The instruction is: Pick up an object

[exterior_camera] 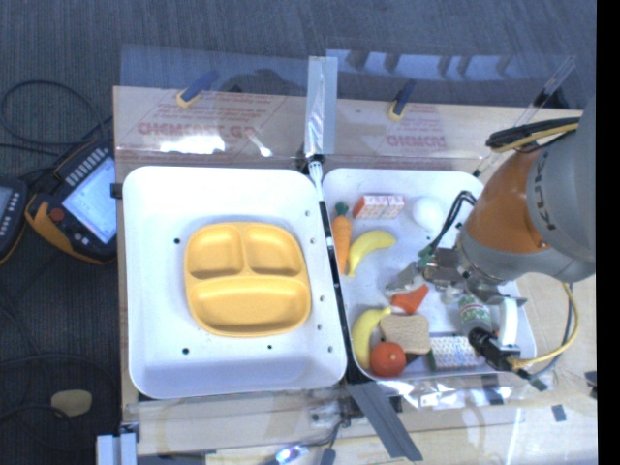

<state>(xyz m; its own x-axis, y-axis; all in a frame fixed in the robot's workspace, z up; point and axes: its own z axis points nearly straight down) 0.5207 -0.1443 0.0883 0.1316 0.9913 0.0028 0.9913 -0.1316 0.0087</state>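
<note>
My jaws (429, 277), their state impossible to tell, hover over the right white plastic bin (504, 187) beside a small orange-red wedge-shaped toy (411, 299), which wants a centred, straight-down approach.

A yellow divided tray (248, 277) sits in the middle of the left white bin (155, 356) (three compartments, one long and two small). At nine o'clock of the bin, on the grey carpet (291, 8), lies a handheld controller (82, 201) with a lit screen and black cables (29, 100).
</note>
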